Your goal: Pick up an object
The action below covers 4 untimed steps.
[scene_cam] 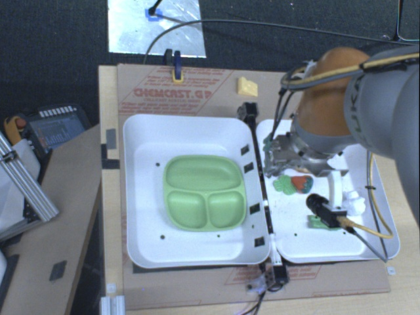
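Lying in the right-hand white bin point(298, 243), near its inner wall, is a small green toy point(285, 186) with a red-orange piece point(302, 183) touching its right side. The pair sits just below and slightly right of the gripper point(280, 165), which hangs low above them; whether it is open or closed cannot be told. The pair's long axis looks to run left to right. A smaller green piece point(317, 222) lies nearer the front edge. The bin floor is smooth, with bare room toward the front. The left-hand bin point(141, 176) holds a green divided tray point(201, 192), well apart.
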Each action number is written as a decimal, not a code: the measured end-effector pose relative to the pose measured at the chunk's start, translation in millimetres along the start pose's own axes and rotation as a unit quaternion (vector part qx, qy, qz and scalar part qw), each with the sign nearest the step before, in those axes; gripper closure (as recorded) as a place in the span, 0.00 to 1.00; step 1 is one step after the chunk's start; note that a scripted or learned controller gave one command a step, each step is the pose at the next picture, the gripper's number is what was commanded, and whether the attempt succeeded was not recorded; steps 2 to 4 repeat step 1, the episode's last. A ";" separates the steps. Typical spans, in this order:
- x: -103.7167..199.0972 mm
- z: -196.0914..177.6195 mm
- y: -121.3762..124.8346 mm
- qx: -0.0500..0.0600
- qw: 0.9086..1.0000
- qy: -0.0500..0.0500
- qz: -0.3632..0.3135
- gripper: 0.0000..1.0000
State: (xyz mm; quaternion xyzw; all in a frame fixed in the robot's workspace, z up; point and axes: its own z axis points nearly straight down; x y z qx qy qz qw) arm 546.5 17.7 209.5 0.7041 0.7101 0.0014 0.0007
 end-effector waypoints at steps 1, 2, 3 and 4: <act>45.3 -2.6 21.2 0.000 1.000 0.001 0.000 1.00; 45.3 -2.6 21.2 0.000 1.000 0.001 0.000 1.00; 45.3 -2.6 21.2 0.000 1.000 0.001 0.000 1.00; 45.3 -2.6 21.2 0.000 1.000 0.001 0.000 1.00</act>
